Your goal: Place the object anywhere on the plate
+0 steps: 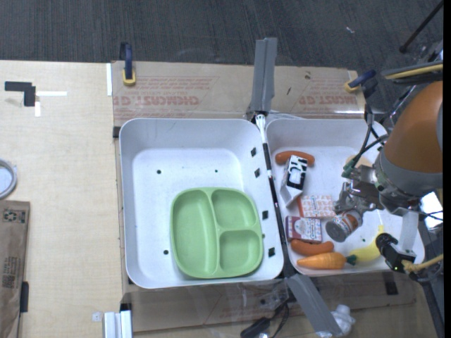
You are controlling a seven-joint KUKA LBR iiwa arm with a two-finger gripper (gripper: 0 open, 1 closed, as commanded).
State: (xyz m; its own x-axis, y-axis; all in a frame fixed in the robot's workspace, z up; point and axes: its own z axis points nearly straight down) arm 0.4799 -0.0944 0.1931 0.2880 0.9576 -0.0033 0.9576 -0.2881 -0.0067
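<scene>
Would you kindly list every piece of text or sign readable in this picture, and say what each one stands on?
Red lettering on the cardboard sheet behind the bins: printed upside down, too blurred to read surely.
Recycling symbol on the brown cardboard piece at the left edge.
Printing on the red and white packets and the black and white packet: too small to read.

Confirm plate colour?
Light green, three compartments; the plate sits in the left bin, seen in the camera view.
</scene>
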